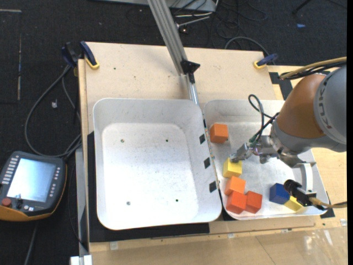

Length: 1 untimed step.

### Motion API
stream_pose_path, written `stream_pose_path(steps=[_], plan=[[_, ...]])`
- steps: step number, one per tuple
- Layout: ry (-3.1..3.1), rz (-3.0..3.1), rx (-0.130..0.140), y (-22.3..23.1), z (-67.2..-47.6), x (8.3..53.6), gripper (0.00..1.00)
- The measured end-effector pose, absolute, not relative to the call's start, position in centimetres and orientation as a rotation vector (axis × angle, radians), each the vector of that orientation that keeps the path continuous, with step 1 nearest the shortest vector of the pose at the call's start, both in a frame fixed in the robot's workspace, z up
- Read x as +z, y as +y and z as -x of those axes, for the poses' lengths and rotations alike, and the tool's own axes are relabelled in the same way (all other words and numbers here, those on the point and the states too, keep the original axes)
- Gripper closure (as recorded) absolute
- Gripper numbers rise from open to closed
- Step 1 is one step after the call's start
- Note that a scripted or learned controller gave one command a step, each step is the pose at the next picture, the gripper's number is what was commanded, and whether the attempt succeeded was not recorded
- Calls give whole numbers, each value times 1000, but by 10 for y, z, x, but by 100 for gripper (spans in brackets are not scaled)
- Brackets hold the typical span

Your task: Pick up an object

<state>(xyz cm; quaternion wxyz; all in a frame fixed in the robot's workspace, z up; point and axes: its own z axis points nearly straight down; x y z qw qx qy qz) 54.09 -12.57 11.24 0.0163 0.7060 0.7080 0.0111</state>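
Observation:
The right bin [242,108] holds several blocks. An orange cube [219,132] lies near its left wall. A yellow block [232,168] sits lower down, with an orange block [236,185] just below it and two red-orange blocks [245,202] at the front rim. A blue block [279,193] and a small yellow piece [294,205] lie at the front right. My gripper [241,155] hangs low in this bin, its tip right at the yellow block's upper edge. Nothing is visibly held.
The left bin [110,148] stands beside the right one, sharing a raised divider [207,153]. A slanted metal pole [171,32] crosses the back of the bench. The arm's orange band [300,112] covers the right bin's far right side. A pendant [30,184] lies off the bench.

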Motion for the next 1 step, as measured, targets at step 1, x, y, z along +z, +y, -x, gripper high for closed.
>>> stream_pose_path(steps=[1], plan=[[2197,-2195,31,-134,-522,112,0]])
